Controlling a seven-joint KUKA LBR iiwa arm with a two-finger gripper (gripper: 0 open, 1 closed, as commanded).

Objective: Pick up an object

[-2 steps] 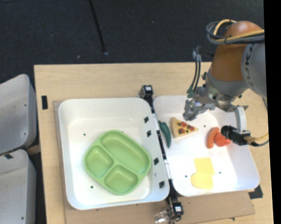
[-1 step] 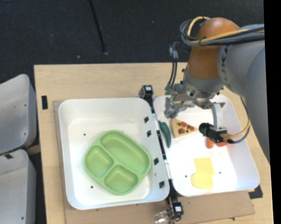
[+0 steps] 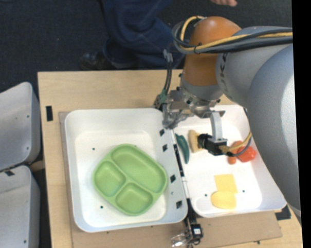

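Table (image 3: pixel 51 92) of pale wood carries two shallow white bins side by side. Arm (image 3: pixel 256 75), grey with an orange band above the wrist, reaches in from the right and covers the far right corner of the right bin (image 3: pixel 253 191). Left bin (image 3: pixel 89 131) holds one thing: a green divided plate (image 3: pixel 129 178) with three compartments, lying flat near the bin's middle and somewhat toward its near right corner.

Pincer (image 3: pixel 169 116) hangs over the far end of the wall where the two bins meet, just above the rims. Whether it is released or clenched cannot be told from here, and nothing is seen grasped in it.

Right bin holds the smaller things. A yellow square piece (image 3: pixel 225 183) lies flat near the front, touching a rounded yellow piece (image 3: pixel 223 200) just in front of it. A slim teal thing (image 3: pixel 183 148) lies along the left wall, just below the pincer. A small beige thing (image 3: pixel 193 143) sits just beside it. A small orange-red thing (image 3: pixel 246 154) lies toward the right wall.
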